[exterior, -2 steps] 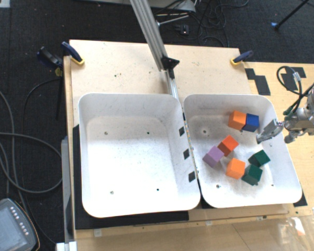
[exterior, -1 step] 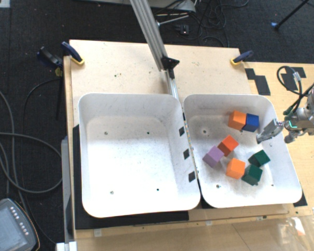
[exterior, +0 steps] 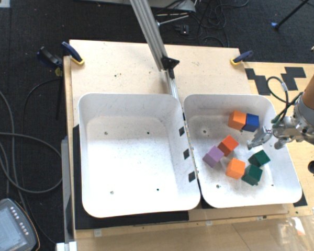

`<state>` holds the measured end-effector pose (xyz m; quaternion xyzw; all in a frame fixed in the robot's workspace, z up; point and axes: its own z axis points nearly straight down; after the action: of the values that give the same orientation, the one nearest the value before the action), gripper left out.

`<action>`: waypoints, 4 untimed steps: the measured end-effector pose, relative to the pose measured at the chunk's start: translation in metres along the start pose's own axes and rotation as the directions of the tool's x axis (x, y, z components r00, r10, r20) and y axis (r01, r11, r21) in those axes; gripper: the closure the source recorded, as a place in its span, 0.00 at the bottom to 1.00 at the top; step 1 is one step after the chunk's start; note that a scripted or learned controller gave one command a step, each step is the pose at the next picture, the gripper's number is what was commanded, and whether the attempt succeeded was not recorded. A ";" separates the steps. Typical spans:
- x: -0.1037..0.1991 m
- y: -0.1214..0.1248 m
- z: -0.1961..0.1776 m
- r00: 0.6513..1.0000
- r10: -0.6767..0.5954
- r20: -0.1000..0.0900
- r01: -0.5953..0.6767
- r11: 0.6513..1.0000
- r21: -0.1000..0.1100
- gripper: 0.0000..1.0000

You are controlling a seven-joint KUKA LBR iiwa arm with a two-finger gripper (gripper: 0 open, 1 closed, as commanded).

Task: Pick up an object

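We see the end effector (exterior: pixel 261 138) reaching in from the right over the right-hand bin (exterior: pixel 282 192), its tips hanging among the blocks there. We cannot tell how it is set, and nothing shows gripped in it.

All the blocks lie in that bin. At the far side an orange block (exterior: pixel 237 120) touches a blue block (exterior: pixel 251 121). Nearer the middle, a smaller orange-red block (exterior: pixel 228 144) sits just beside a purple block (exterior: pixel 214 156). Toward the near side another orange block (exterior: pixel 235 168) lies next to two dark green blocks (exterior: pixel 253 174), one (exterior: pixel 260 158) just below the end effector's tips.

The left-hand bin (exterior: pixel 89 140) sits alongside on the pale counter (exterior: pixel 120 67).
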<state>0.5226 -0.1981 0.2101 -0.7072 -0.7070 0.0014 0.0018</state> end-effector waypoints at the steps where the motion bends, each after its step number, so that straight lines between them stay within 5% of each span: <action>1: 0.003 0.001 0.044 1.000 0.000 0.000 0.000 1.000 0.000 0.00; 2: 0.006 0.008 0.084 1.000 0.001 0.007 -0.001 1.000 -0.018 0.00; 3: 0.006 0.008 0.075 1.000 -0.001 0.008 0.001 1.000 -0.020 1.00; 4: 0.008 0.004 0.014 1.000 -0.003 0.003 0.003 1.000 -0.011 1.00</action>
<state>0.5265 -0.1905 0.1964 -0.7062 -0.7080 -0.0014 -0.0034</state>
